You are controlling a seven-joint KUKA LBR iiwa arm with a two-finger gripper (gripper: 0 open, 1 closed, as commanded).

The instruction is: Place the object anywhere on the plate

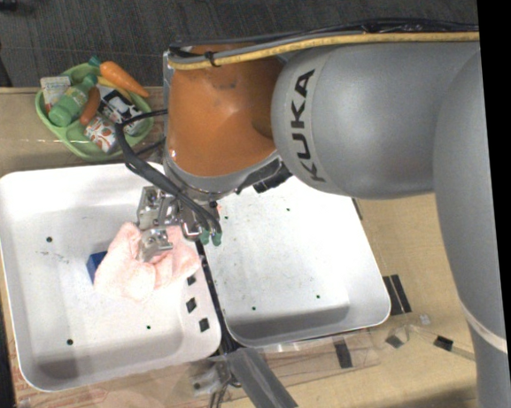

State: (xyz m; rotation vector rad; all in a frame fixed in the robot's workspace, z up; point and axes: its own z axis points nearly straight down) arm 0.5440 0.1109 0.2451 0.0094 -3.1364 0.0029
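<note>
In the camera view, the end effector (pixel 158 238) is seen low in the left bin (pixel 25 210), directly over the pale pink plate (pixel 141 269); a blue object (pixel 96 263) is seen at the plate's left edge. Its opening cannot be judged.

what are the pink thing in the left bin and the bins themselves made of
Pink thing: looks like soft cloth, matte; it lies crumpled in folds. Left bin and right bin: likely hard plastic, smooth white with a slight sheen and rounded moulded corners.
</note>
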